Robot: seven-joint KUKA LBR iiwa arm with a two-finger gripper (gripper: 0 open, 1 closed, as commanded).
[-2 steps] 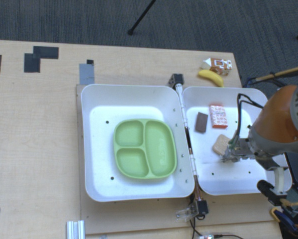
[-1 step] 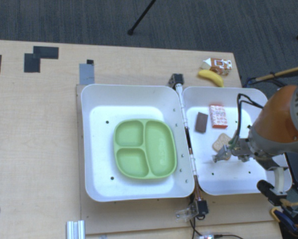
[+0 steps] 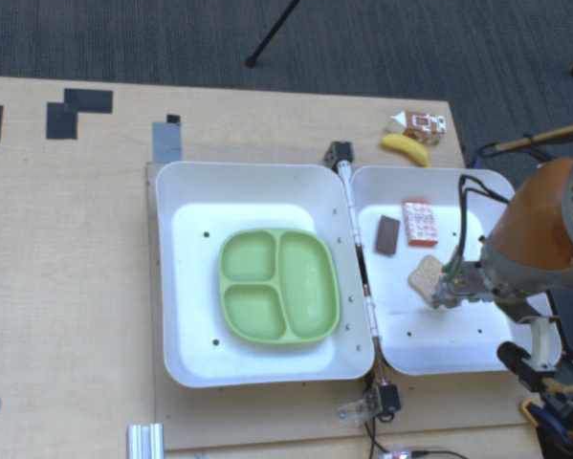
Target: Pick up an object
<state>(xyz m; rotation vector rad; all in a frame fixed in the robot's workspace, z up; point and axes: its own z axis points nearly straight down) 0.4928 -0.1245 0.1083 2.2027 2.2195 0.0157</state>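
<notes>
Two white bins sit side by side on the wooden bench. The left bin (image 3: 171, 285) holds one thing, a pale green divided plate (image 3: 278, 287) with three compartments, lying flat near the middle.

The right bin (image 3: 439, 357) holds three loose things. A small dark brown bar (image 3: 387, 234) lies with its long axis running roughly from the far wall toward the near one, tilted slightly. Just beside it, toward the arm's side, is a red and white packet (image 3: 420, 224), also lengthwise far to near. Nearer the front lies a tan, speckled slice (image 3: 426, 277), like a piece of bread, turned cornerwise so one corner points to the far wall.

The grey arm with its orange band reaches in from the right, and the gripper (image 3: 447, 290) is down at the slice's right edge, touching or almost touching it. From here the fingers are too small and dark to make out, so I cannot tell how far apart they stand or whether anything is caught between them.

Beyond the bins, on the bench, lie one banana (image 3: 405, 148) and one small carton (image 3: 422, 123), just beside each other.
</notes>
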